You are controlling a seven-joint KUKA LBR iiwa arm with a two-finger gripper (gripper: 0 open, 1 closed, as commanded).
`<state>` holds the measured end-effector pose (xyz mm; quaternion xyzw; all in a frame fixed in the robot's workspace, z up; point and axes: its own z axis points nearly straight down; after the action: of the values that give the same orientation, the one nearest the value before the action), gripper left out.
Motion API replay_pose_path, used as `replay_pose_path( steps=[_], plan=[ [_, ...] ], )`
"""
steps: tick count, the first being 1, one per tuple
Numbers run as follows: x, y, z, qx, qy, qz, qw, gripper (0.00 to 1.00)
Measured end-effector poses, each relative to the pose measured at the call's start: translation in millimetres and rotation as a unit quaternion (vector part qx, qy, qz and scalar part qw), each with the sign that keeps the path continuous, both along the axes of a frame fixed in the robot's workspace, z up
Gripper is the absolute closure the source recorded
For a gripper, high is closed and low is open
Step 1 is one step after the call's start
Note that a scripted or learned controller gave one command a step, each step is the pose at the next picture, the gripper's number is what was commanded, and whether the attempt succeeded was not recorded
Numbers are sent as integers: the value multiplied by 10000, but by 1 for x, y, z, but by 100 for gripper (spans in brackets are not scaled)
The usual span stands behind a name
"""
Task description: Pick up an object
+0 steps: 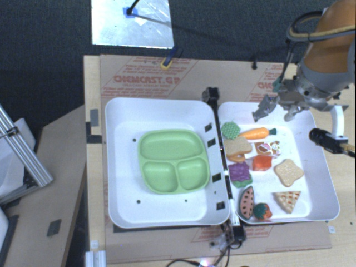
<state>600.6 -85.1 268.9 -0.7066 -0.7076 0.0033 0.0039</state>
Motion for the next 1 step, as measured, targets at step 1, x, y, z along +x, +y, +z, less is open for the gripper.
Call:
replay_pose_path(
  steps=[1],
  plan=[
    [2, 0, 7, -6, -60, 9, 10000, 0]
  ],
)
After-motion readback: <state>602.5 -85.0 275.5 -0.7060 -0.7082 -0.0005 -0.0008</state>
